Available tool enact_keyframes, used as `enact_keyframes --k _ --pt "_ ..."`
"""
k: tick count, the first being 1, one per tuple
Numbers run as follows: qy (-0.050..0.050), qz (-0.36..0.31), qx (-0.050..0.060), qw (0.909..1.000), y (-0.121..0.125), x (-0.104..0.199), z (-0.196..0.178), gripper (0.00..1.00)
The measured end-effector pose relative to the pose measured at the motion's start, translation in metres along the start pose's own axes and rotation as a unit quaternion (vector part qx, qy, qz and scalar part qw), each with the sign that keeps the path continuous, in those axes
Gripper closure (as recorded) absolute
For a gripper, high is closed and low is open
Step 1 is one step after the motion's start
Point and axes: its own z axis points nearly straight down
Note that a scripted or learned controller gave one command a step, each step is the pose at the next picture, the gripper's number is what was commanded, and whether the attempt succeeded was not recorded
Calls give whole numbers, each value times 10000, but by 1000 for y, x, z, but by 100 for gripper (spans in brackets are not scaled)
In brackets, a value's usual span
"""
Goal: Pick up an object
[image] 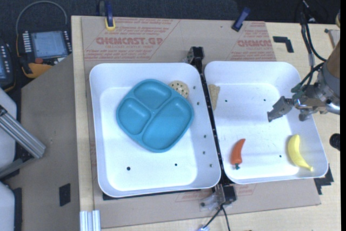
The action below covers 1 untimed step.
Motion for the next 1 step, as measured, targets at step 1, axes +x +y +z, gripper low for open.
enact_keyframes --k 1 --pt "-9 -11 -45 10000 2 0 -4 0"
